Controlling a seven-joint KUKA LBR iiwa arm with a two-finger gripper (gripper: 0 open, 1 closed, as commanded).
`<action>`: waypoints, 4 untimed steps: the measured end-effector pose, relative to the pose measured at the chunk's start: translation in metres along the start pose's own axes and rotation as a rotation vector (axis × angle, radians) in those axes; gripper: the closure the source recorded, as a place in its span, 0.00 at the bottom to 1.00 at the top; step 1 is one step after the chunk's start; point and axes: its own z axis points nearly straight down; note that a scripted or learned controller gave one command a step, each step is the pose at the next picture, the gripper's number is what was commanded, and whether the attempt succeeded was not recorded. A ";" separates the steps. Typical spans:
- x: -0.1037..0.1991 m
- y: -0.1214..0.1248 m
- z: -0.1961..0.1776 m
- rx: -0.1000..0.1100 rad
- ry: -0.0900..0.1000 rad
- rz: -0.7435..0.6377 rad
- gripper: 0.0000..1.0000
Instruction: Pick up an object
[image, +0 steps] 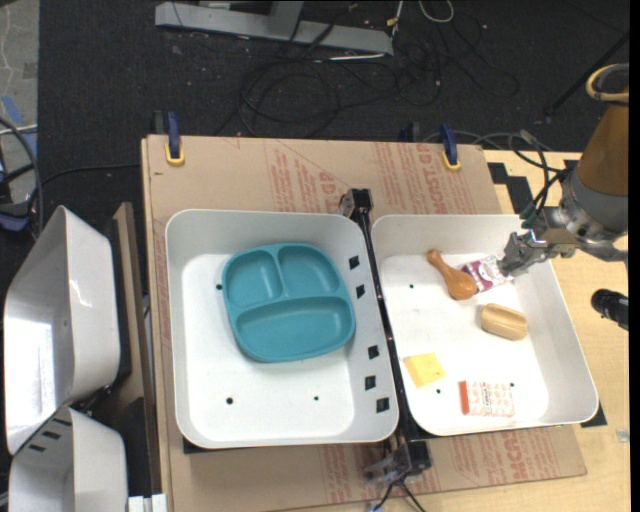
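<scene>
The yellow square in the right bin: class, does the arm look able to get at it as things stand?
Probably yes. The yellow square lies flat on the right bin floor with bare space around it, nothing on top, and the gripper is already over that bin.

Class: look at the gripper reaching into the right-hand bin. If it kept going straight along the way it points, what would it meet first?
The gripper points leftward into the right bin. First in line looks to be the small pink-and-white packet at its tip, then the wooden spoon. Depth is unclear from above.
</scene>
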 end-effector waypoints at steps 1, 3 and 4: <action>0.056 -0.018 0.007 0.008 0.004 -0.004 1.00; 0.162 -0.039 0.021 0.009 0.005 -0.006 1.00; 0.212 -0.054 0.003 0.006 0.004 -0.006 1.00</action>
